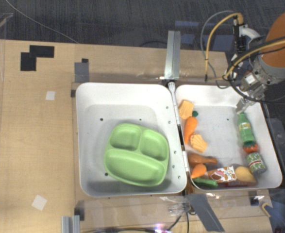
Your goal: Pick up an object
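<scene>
The gripper (244, 103) hangs over the far right part of the right bin (220, 101), its tip just at the far end of a green bottle (245, 130); whether its fingers are spread or shut I cannot tell, for they are small and blurred against the white wall; nothing shows plainly between them. The green bottle lies along the bin's right wall, its length running from far to near; just nearer than it lies a small can (256, 163) with a red top, close to the near right corner. Along the left wall of the same bin lie a tan wedge (185, 109), an orange carrot (191, 126) and a second tan piece (198, 142); along the near edge lie a brown piece (202, 159), an orange piece (198, 170), a green bean (206, 182), a red packet (224, 174) and a yellowish lump (245, 174), packed close together. The left bin (89, 130) carries a green divided plate (136, 154), set toward its near right corner, tilted slightly.
</scene>
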You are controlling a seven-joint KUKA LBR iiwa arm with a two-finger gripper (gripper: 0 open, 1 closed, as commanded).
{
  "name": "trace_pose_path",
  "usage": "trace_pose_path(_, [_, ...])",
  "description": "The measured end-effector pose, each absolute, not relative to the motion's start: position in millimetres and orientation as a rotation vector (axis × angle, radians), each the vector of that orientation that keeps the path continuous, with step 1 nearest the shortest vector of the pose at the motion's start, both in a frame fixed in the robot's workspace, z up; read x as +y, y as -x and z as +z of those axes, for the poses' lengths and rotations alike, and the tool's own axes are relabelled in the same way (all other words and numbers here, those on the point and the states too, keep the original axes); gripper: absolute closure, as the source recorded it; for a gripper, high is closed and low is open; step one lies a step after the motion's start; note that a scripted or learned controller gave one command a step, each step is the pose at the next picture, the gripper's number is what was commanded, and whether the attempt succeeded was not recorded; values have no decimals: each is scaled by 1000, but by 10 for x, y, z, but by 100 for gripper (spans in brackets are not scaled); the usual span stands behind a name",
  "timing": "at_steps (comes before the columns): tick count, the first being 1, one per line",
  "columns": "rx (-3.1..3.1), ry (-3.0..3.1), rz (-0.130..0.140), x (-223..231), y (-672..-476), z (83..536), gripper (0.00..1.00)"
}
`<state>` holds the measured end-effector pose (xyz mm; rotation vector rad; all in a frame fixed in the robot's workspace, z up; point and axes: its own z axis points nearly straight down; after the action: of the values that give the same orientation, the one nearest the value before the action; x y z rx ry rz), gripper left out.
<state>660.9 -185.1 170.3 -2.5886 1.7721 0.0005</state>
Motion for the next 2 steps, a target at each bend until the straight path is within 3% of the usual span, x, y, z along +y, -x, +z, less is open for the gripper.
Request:
trace_pose_path(1, [1726, 2613, -24, -1567, -6723, 2610, 100])
trace_pose_path(2, [1408, 2803, -10, -1875, -6702, 2656, 100])
